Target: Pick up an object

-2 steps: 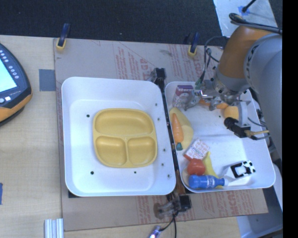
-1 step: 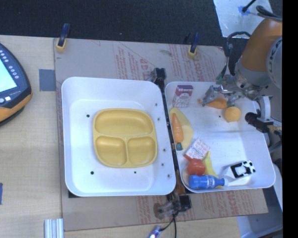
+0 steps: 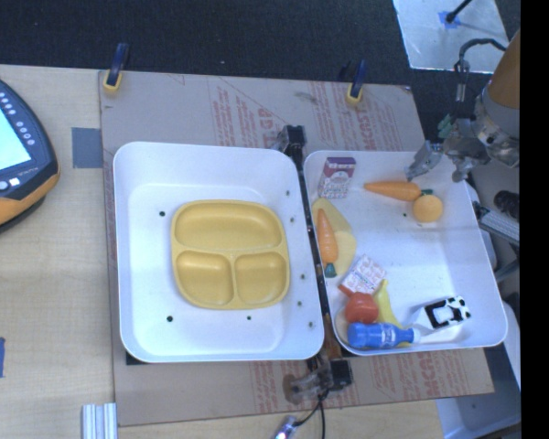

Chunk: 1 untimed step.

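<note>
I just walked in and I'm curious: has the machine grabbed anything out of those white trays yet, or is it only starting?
Nothing looks picked up yet. The claw hovers at the far edge of the right bin, near the orange carrot and the yellow ball, with nothing seen in it. Both lie in the bin, so the whole pick is left. The yellow divided plate sits in the left bin.

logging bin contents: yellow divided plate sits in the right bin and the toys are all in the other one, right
Not quite. The camera view shows the yellow divided plate in the left bin, not the right one. The toys, such as the blue bottle and the carrot, are all in the other bin, the right bin.
</note>
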Each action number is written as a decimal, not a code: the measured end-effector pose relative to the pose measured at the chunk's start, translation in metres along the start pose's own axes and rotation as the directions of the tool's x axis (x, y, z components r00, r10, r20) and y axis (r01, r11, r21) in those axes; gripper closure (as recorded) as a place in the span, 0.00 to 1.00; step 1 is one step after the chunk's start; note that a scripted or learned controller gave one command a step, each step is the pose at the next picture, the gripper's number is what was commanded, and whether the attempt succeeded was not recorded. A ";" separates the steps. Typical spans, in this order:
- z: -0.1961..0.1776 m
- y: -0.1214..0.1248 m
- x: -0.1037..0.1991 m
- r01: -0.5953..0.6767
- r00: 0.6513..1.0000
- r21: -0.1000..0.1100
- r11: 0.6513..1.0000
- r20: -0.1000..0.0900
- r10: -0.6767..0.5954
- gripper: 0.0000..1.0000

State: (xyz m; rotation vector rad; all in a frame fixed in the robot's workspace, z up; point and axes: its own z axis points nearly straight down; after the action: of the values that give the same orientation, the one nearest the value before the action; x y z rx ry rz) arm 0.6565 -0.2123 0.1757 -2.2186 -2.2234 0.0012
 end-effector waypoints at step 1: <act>0.085 -0.009 0.001 0.003 1.000 0.004 1.000 0.000 -0.003 0.00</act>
State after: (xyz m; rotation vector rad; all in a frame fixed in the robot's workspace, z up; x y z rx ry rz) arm 0.6471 -0.2110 0.0909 -2.2134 -2.2245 0.0061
